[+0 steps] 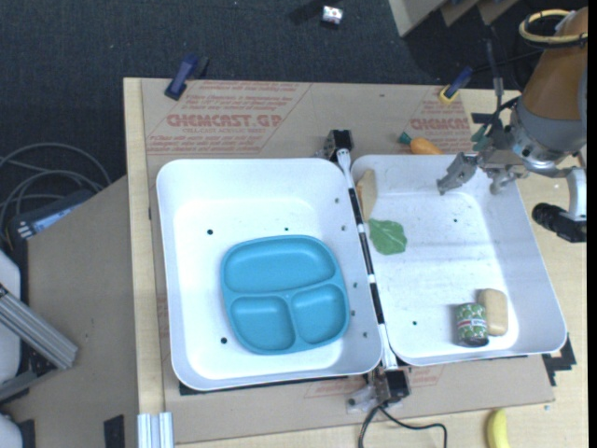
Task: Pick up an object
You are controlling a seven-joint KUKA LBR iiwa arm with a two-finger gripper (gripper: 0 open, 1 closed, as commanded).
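Blue clamps [187, 75] grip the board's [280, 119] far edge, cables [42, 189] coil on the dark floor at left, and a banana [497, 429] lies at the near edge.

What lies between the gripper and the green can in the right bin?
In the camera view, bare white bin floor separates the gripper from the green can; the green leaf-like piece sits off left.

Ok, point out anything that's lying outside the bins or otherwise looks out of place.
Two things lie outside the bins: an orange carrot-like piece on the board just behind the right bin, and a yellow item at the board's front edge, partly cut off. Inside, a tan piece leans against the divider-side wall.
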